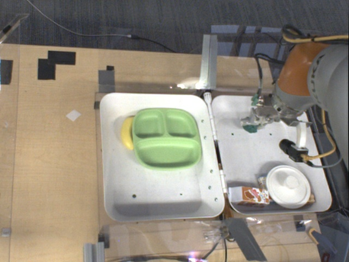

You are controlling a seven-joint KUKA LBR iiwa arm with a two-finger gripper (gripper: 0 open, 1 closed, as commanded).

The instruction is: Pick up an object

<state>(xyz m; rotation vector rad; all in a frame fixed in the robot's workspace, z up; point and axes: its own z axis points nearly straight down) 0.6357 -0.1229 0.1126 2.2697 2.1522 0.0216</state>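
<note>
Across our counter (54, 146) nothing is lifted yet; whether the claw (252, 125) is spread, we cannot tell.

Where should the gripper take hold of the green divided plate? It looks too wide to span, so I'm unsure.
Probably the raised outer rim of the green divided plate, pinched from straight above with one finger inside and one outside. The near long edge looks best: it faces bare floor of the left bin, whereas a yellow object is tucked against the plate's left edge.
</note>
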